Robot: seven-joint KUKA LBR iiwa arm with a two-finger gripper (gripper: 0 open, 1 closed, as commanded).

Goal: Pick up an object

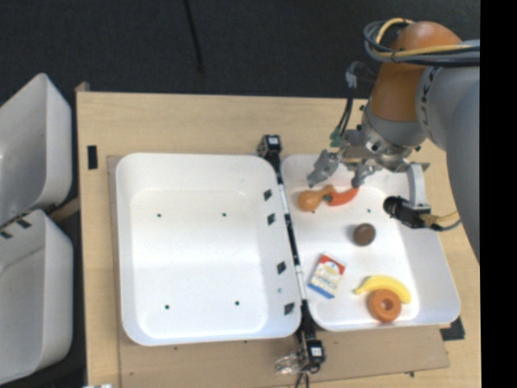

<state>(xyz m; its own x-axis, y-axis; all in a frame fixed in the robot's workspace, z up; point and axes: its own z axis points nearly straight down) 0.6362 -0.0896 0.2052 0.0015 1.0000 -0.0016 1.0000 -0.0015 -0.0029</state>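
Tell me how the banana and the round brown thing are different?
The banana is yellow, long and curved; the brown ball is dark, round and smaller. The banana touches an orange donut-shaped ring; the brown ball sits alone. Both lie in the right bin.

Bright, even overhead light on the glaring white bins (198, 245), soft shadows, perhaps slightly blurred detail.

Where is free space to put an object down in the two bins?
The left bin has bare floor wall to wall. In the right bin, a small bare patch lies between the brown ball, card and banana. Under the gripper it is crowded.
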